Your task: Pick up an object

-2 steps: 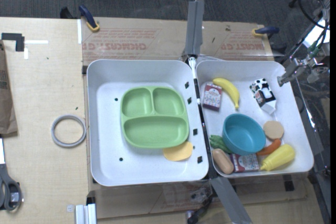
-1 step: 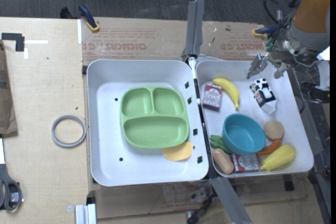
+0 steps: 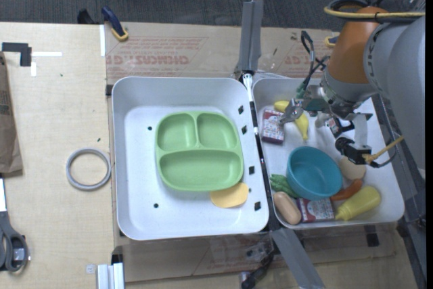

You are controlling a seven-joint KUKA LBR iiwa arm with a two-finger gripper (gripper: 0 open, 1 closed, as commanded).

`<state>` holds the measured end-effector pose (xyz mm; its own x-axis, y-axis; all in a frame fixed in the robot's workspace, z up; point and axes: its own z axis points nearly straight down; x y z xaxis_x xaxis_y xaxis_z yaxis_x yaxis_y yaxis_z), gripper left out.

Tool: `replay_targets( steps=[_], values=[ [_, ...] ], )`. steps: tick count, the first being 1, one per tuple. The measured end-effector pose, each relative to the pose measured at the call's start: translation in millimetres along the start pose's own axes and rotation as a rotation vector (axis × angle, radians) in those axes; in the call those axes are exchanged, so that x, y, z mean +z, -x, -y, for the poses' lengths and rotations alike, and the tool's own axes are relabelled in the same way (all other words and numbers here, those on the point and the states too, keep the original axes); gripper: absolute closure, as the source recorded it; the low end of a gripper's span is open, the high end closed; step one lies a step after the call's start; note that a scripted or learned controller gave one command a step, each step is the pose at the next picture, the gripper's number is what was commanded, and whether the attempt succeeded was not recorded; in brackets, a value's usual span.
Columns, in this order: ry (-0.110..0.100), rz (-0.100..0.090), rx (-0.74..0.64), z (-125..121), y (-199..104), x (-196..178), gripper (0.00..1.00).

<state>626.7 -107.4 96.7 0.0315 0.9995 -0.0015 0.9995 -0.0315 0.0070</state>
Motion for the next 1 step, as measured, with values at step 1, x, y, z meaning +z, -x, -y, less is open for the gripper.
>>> replay_targets(
  steps=[1],
  values=[
    [0.001,0.001,-0.004,-0.7,-0.1,-9.6,1.00]
  ],
)
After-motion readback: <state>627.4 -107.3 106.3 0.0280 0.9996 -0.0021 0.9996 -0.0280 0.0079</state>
